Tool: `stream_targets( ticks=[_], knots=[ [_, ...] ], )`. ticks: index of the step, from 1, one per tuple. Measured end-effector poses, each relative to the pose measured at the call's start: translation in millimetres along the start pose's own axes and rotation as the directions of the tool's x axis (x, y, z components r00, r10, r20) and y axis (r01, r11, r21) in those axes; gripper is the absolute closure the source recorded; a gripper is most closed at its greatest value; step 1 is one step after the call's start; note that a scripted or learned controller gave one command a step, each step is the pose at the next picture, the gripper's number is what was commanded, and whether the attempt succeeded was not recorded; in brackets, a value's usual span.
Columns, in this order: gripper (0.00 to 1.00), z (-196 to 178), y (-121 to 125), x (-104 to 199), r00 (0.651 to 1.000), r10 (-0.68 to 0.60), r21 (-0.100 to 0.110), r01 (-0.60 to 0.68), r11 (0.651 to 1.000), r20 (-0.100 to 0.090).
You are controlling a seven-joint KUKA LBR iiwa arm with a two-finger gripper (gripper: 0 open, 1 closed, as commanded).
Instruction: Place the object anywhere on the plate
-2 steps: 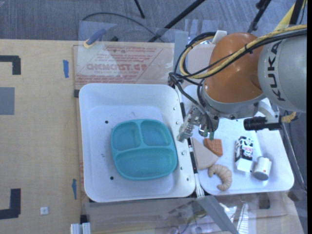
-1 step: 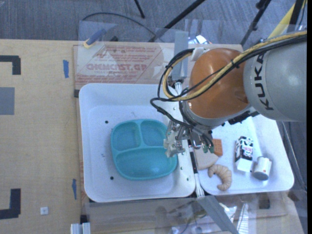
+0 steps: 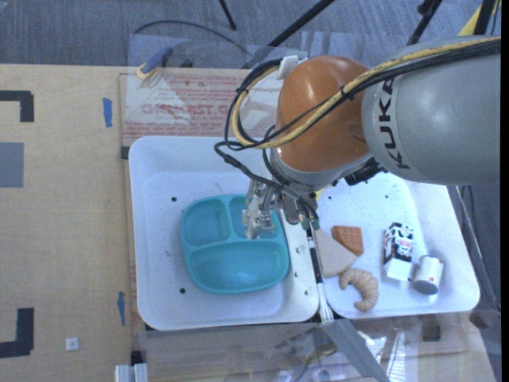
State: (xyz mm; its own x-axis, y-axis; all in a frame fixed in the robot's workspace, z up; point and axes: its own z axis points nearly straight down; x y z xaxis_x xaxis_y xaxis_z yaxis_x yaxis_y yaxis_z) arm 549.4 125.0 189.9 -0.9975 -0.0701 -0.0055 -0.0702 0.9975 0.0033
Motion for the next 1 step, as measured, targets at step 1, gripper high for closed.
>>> stream_targets(
  ticks=[1],
  knots=[
    [0.0, 0.0, -0.7, -0.1, 1.0, 0.001, 0.0, -0.001, 1.0, 0.0]
  ],
)
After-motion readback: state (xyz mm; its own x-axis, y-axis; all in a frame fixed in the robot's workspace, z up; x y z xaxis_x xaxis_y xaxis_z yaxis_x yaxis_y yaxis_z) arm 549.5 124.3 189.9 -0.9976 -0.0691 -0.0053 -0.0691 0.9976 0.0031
